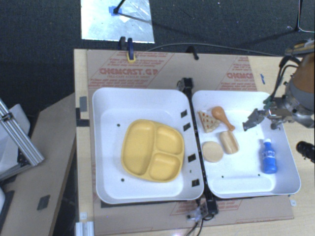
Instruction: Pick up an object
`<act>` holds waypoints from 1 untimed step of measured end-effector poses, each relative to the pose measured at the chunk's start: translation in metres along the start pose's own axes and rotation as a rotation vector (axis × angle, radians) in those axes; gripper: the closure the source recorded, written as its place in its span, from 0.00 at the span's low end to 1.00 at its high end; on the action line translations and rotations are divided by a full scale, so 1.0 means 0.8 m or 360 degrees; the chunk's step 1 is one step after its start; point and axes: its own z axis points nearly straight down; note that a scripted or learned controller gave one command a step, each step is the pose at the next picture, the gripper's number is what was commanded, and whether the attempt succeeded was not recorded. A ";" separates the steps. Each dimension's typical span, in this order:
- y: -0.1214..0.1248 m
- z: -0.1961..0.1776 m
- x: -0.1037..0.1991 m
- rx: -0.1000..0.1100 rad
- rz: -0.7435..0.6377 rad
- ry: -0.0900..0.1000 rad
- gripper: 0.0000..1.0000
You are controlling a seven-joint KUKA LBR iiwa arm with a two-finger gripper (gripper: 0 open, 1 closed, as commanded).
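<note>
While the gripper (253, 119) hovers over the right bin (285, 183), jaws released and grasping nothing, the blue bottle (268, 156) lies at its five o'clock. Food pieces (220, 132) cluster at its nine o'clock. A yellow tray (152, 150) occupies the left bin (106, 132).

Blue bottle (268, 156) (upright-lying) in right bin (285, 183)

Dark carpet floor (39, 43), shiny metal sheet (117, 13), pale wooden bench (81, 73) under printed cardboard (162, 68).
</note>
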 end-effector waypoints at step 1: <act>0.003 -0.008 0.000 -0.0018 -0.0005 -0.0003 0.00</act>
